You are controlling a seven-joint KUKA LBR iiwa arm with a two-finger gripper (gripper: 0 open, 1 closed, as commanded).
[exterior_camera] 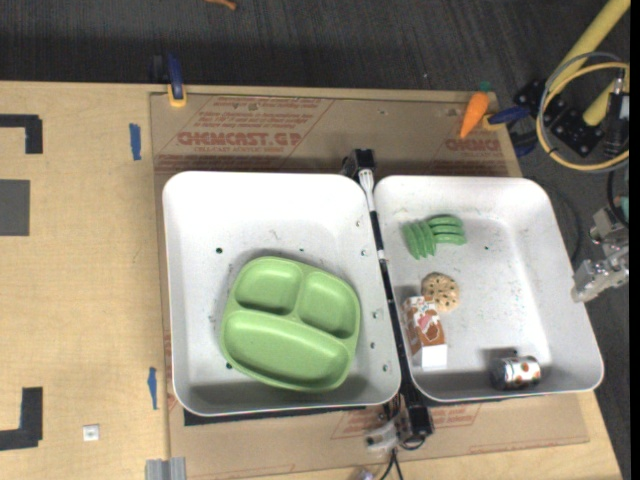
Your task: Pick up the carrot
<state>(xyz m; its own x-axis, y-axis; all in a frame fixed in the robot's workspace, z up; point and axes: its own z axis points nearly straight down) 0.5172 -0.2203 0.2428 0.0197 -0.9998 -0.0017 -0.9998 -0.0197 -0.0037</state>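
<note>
The carrot lies on the wooden board outside the bins, just beyond the far rim of the right bin. The gripper hovers past that bin's right edge; whether it is open or closed, I cannot tell. Inside that bin sit a green ridged toy, a cookie, a small packet and a can. The left bin holds a green divided plate.

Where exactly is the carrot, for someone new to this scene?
Find the right white bin, then look beyond its far edge to the brown board behind it. The carrot lies there near the board's far right corner, outside both bins: small, orange, green-topped, unlike the green item inside.
</note>
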